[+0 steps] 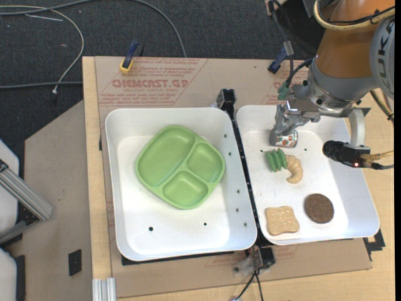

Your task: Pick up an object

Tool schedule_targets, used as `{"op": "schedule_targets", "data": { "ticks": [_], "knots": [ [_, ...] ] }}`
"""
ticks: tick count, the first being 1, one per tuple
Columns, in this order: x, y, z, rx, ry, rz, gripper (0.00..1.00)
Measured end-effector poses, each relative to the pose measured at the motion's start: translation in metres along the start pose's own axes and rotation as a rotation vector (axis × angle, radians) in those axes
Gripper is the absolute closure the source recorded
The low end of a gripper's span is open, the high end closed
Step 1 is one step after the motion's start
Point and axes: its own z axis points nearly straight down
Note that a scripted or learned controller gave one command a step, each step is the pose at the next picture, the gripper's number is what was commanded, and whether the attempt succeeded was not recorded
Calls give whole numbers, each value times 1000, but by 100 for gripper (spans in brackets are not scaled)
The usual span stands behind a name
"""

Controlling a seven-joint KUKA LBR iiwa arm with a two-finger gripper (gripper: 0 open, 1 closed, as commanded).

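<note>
Cracker [281, 219]: nearest the camera, tan square lying flat in the right bin [360, 196], well below the pincer; thin, stiff, likely brittle.
Cookie [319, 208]: brown disc, below and right of the pincer; flat, little edge to grip.
Croissant [294, 168]: just below the pincer, touching the green pod-like piece [275, 160]; light toy food, probably hard plastic and slick.
Pincer [283, 136]: low over a small red-and-white item [287, 140]; cannot tell its opening or any hold.
Grip note: take the item across its narrow sides.
Green divided plate [180, 166]: left bin, well left of the pincer.

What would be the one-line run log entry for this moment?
gripper: low in right bin | under it: small red-white object | grasp: unconfirmed | green plate: left bin
</note>
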Motion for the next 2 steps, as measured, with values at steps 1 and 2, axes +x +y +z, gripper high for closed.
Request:
{"op": "schedule_targets", "data": {
  "ticks": [1, 2],
  "knots": [
    [47, 18, 3, 0, 0, 0, 100],
    [104, 30, 25, 4, 2, -1, 100]
  ]
}}
